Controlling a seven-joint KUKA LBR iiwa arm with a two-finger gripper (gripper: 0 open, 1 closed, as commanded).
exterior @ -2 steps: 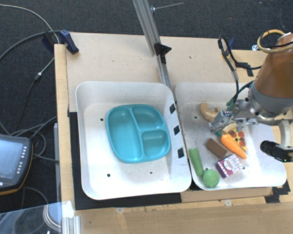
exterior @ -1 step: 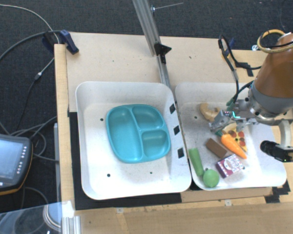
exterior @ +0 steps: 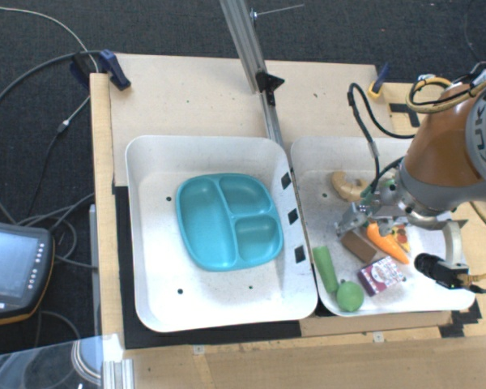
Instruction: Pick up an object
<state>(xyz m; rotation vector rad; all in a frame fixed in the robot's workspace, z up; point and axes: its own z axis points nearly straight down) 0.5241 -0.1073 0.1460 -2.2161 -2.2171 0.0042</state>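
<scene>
My fingers [exterior: 363,217] hang over the right bin [exterior: 308,168], above the brown block [exterior: 358,244] and carrot [exterior: 386,243] near its middle; whether they are parted, I cannot tell. The carrot looks light and stiff (probably slick), best pinched across its middle.

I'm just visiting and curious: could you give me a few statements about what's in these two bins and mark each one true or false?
1. A teal divided plate lies in the left bin. True.
2. The green ball sits on the plate. False: it lies in the right bin, near the front edge.
3. The gripper is over the right bin. True.
4. The orange carrot lies in the left bin. False: it is in the right bin, beside a brown block.
5. A green stick lies in the right bin. True.
</scene>
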